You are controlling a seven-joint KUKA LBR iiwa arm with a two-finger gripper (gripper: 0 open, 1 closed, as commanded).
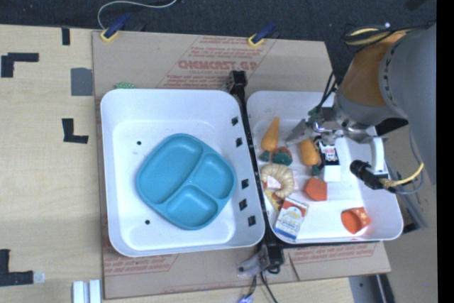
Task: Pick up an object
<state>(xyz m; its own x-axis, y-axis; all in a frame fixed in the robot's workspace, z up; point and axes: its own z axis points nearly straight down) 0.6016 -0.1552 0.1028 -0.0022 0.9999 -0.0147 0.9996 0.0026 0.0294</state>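
Over the right bin (383, 220), the tool (312, 131) hangs just above an orange piece (309, 152), its grip unreadable, and crowded neighbours like the carrot (271, 134) could spoil a grasp.

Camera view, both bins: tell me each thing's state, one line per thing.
Blue divided plate: flat in the left bin, nothing on it.
Carrot: lying in the right bin.
Small carton: lying at the near rim.
Orange cup: tipped on its side.
Gripper: low over the toy food, holding nothing visible.
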